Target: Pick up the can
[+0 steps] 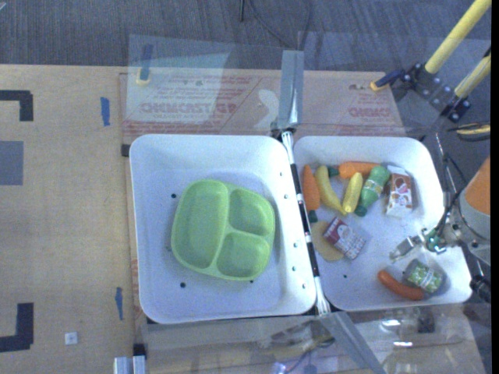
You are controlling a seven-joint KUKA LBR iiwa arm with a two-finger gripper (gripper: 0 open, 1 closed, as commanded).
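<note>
Green and silver mark the can (424, 276) — a small cylinder with a green label and a pale metallic end, lying on its side near the front right corner of the right bin (355, 287), at about five o'clock from that bin's centre. A red-orange sausage-shaped item (399, 285) lies just beside it at its nine o'clock, apparently touching it. The gripper (419, 241) is seen at the can's twelve o'clock, low over the bin floor; its two thin metallic fingers are spread apart with nothing between them, and the can is not gripped. The grey arm (477, 209) enters from three o'clock.

Elsewhere in the right bin, a dark red packet (345, 238) lies near the centre. At twelve o'clock a cluster is grouped — an orange carrot (311, 188), a yellow banana (328, 189), a green bottle (373, 186) and a red-and-white carton (399, 193). In the left bin (156, 209) a light green divided plate (223, 229) is set near the middle.
</note>
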